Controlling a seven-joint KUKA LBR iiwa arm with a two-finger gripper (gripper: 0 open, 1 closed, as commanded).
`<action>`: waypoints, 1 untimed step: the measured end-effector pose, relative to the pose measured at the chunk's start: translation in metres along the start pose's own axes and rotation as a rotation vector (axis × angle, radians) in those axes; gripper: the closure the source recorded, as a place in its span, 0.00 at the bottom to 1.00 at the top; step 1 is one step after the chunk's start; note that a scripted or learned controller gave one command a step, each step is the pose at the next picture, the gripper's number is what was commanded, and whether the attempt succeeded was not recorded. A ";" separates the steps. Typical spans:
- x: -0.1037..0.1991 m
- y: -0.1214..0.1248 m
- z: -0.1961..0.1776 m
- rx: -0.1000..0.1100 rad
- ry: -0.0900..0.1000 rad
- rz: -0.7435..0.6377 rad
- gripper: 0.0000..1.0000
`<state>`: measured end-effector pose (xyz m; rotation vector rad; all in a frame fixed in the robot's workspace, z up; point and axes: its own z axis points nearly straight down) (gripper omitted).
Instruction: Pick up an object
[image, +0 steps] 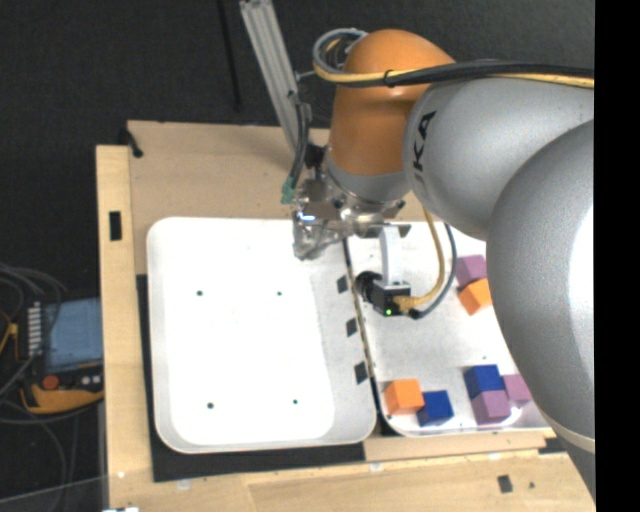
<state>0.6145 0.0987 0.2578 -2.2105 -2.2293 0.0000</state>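
Observation:
Small blocks lie in the right bin (425, 350). An orange block (404, 395) and a blue block (435, 407) touch at the front. Beside them sit another blue block (483, 380) and two purple blocks (490, 406) (517, 388). Farther back, a purple block (470, 268) and an orange block (476, 295) show at the arm's edge. My gripper (314, 238) hangs over the far right corner of the left bin (240, 340), away from every block. The big grey arm hides much of the right bin.
A raised rim with black marks (357, 330) separates the two bins. A slanted metal rod (272, 60) rises behind the gripper. A blue and orange device with cables (65, 345) sits off the bench on the left.

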 end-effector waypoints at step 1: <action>-0.004 0.001 0.000 0.000 0.000 0.007 0.00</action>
